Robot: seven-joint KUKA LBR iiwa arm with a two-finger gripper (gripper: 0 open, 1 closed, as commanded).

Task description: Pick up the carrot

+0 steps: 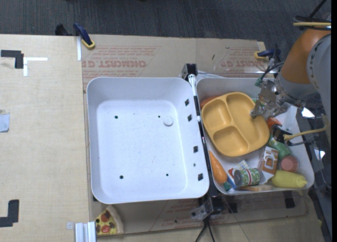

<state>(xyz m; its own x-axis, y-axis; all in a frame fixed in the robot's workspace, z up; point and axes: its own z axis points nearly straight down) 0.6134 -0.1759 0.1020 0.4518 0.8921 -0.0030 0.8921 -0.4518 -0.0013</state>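
The carrot (217, 167) is orange and lies along the left wall of the right bin (308, 158), near its front, just below the yellow divided plate (234, 123). My gripper (261, 110) hangs over the right edge of that plate, well back and to the right of the carrot. Nothing shows in its grasp. A small red-orange piece (274, 122) sits just under the gripper, partly hidden by it.
A tin can (247, 177), a yellow toy (288, 179), a small carton (269, 159) and green pieces (279, 144) crowd the right bin's front. The left bin (100, 146) holds a small white disc (168, 121). A toy pizza slice (107, 222) lies on the bench in front.
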